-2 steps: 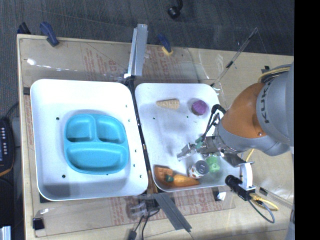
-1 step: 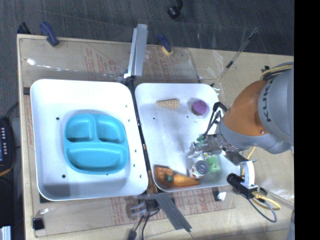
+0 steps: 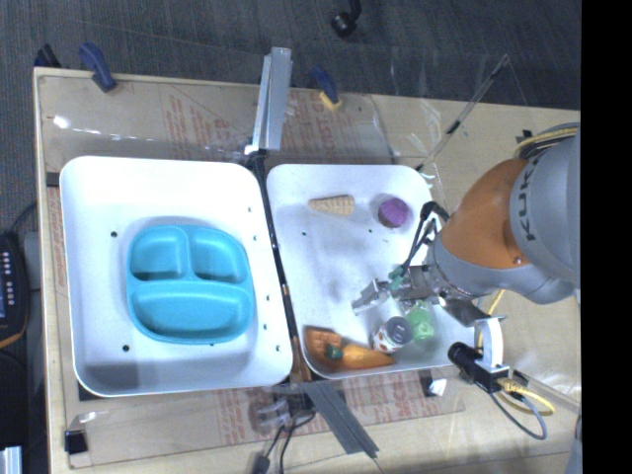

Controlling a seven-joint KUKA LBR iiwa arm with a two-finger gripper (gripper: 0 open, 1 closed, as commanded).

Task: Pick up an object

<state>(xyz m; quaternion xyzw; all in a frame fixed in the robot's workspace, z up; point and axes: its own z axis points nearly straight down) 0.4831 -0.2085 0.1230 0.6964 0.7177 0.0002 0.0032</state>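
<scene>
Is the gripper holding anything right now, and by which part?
Cannot be told. The gripper sits low in the right bin beside a green object, but its grasp is hidden.

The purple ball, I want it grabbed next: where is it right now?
The purple ball lies in the right bin, near its far edge, just right of the tan cone and beyond the pincer.

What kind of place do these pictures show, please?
Probably a robotics lab: a grey arm reaches over two white bins on a clamped bench, with toy food and a blue divided plate.
</scene>
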